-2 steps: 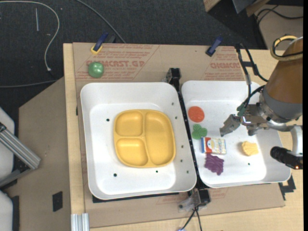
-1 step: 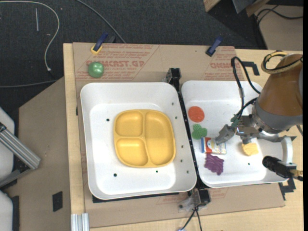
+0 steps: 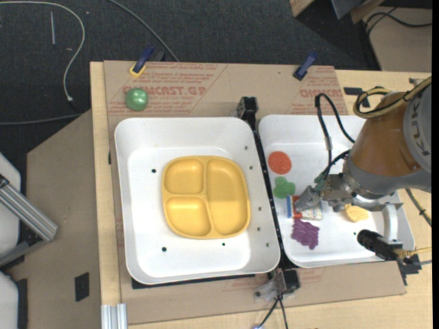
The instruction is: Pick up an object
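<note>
My gripper [image 3: 310,201] hangs low over the middle of the right bin [image 3: 302,132], with the grey and orange arm [image 3: 384,149] reaching in from the right. Just beneath it lies a small white object [image 3: 313,214], with a blue and red piece [image 3: 289,206] at its left. A purple grape bunch [image 3: 306,233] lies in front of the gripper. A green toy [image 3: 283,187] and an orange-red round piece [image 3: 279,162] lie to the gripper's left and behind. A yellow piece [image 3: 357,214] sits to its right.
The left bin [image 3: 137,156] holds a yellow divided plate [image 3: 206,196]. A green ball [image 3: 137,99] rests on the cardboard behind the left bin. Blue clamps [image 3: 143,60] grip the board's far edge. Black cables [image 3: 329,115] loop over the right bin's back.
</note>
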